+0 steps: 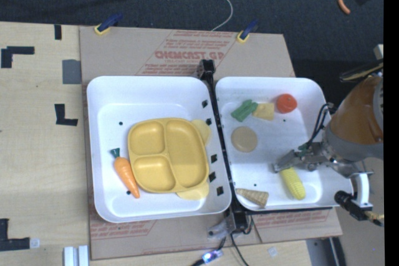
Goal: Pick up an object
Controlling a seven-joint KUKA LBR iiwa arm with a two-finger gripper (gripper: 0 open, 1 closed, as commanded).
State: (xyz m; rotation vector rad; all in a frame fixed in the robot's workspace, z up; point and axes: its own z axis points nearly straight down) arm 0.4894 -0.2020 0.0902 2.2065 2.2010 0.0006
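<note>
While the arm is reaching in from the right, its gripper (283, 165) is hovering low in the right bin (312, 91), just above and to the left of the toy corn cob (293, 184). From where I'm standing the grey fingers are blurring into one dark shape, so I cannot tell whether they are spread or closed, and nothing is showing between them that I could call held.

The corn is lying at a slant near the bin's front wall, just beside the gripper tip, and it looks like the likeliest target. A cone-shaped piece (253, 197) is sitting in the front corner, near the corn. Further back, a tan round disc (244, 139), a green piece (244, 110), a yellow block (264, 111) and a red ball (286, 103) are lying well apart from the gripper.

What is worrying me is the corn's rounded, tapering body: if the fingers are closing off its middle, it could be squirting out sideways or rolling against the wall. The wall being so close could also be blocking one finger. And with the tip sitting beside the cob rather than over it, a closing could be catching nothing at all.

Over in the left bin (100, 96), a yellow divided plate (168, 154) and a carrot (126, 175) are lying out of the way.
</note>
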